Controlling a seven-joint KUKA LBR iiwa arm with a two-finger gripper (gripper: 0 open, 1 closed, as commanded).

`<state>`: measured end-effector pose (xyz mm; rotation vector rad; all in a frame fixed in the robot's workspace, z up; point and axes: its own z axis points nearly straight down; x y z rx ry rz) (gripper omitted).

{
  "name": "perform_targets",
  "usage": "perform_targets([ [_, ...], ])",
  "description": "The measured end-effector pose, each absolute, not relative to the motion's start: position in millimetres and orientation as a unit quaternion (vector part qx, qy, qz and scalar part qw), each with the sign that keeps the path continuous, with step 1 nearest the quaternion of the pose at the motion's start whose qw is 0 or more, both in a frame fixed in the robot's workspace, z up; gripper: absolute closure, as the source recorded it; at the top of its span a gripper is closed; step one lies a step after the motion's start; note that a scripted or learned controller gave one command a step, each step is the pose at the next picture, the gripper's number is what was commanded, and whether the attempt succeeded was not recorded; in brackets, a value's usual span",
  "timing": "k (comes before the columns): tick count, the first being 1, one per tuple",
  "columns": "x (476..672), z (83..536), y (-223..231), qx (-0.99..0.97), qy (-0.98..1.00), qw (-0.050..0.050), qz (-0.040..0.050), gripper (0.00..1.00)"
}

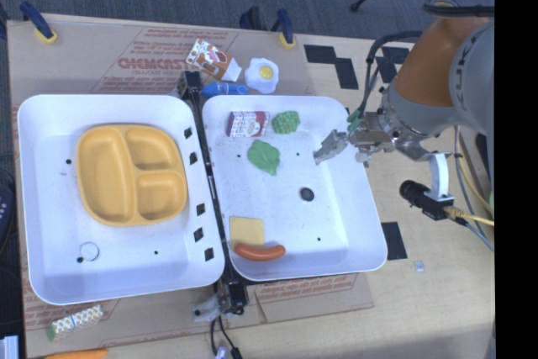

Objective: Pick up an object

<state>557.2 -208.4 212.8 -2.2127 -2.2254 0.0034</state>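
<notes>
The gripper (330, 145) hangs at the right bin's (357, 206) 3 o'clock rim, its state I cannot tell. The nearest object, a green leaf (264, 155), lies at its 9 o'clock, seemingly long-axis 11-to-5.

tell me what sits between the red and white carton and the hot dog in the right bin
In the camera view, a green leaf and a yellow cheese slice lie between the carton and the hot dog, with bare bin floor around them.
</notes>
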Motion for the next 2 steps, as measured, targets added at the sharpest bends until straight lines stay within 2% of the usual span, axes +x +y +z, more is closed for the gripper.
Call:
perform_targets([
  [1, 606.7, 91, -154, -0.689, -0.725, 0.002, 0.0012, 0.00],
  [2, 607.3, 101, -154, -0.688, -0.726, 0.002, 0.0014, 1.00],
])
